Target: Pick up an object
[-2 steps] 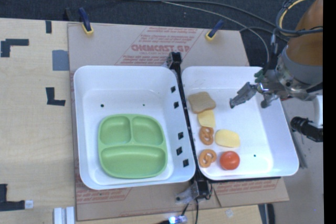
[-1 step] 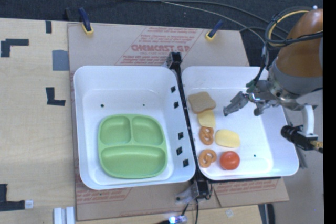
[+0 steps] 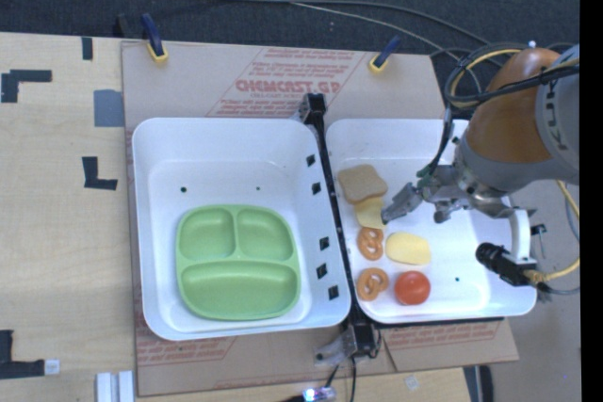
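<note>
In the right bin (image 3: 462, 292) lie a slice of brown bread (image 3: 362, 183), a pale yellow wedge (image 3: 369, 214) just below it, a yellow block (image 3: 408, 249), two orange pretzels (image 3: 370, 244) (image 3: 372, 282) and a red tomato (image 3: 412, 288). My gripper (image 3: 400, 205) hangs over the right bin, its dark fingers pointing left toward the pale yellow wedge and the bread. Nothing shows between the fingers. The grey and orange arm (image 3: 513, 132) covers the bin's back right part.
The left bin (image 3: 155, 165) holds a green divided plate (image 3: 236, 261). A black divider (image 3: 325, 202) runs between the bins. Cables cross the dark floor behind, and two blue-yellow clamps (image 3: 154, 40) (image 3: 384, 57) hold the cardboard base.
</note>
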`<move>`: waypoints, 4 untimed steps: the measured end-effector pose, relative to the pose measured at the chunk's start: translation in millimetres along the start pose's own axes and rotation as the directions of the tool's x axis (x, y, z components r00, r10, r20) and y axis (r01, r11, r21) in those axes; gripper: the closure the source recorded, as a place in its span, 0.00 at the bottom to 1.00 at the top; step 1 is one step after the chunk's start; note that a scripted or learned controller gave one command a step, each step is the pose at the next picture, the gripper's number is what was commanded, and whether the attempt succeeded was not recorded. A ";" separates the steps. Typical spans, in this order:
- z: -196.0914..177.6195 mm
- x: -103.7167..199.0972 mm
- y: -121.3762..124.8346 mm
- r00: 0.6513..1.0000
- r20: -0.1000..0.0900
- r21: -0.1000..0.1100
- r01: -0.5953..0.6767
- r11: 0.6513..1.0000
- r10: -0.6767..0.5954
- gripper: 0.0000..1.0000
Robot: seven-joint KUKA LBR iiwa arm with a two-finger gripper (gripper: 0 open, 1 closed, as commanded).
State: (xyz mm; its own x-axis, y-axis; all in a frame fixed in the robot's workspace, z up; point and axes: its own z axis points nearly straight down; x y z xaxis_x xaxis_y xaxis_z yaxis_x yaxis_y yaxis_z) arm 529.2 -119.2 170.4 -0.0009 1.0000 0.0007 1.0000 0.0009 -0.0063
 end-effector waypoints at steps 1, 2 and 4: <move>46.2 5.7 -5.8 1.000 0.000 0.000 0.000 1.000 0.000 0.00; 33.9 6.4 -4.6 1.000 0.000 -0.003 0.002 1.000 -0.002 1.00; -36.4 4.7 -12.6 1.000 0.001 -0.007 0.001 1.000 -0.001 1.00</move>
State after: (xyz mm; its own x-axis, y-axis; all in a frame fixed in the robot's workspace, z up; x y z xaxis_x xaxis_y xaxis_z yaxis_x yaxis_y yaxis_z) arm 516.9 -114.5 206.9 -0.0017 1.0000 0.0001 1.0000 0.0017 0.0012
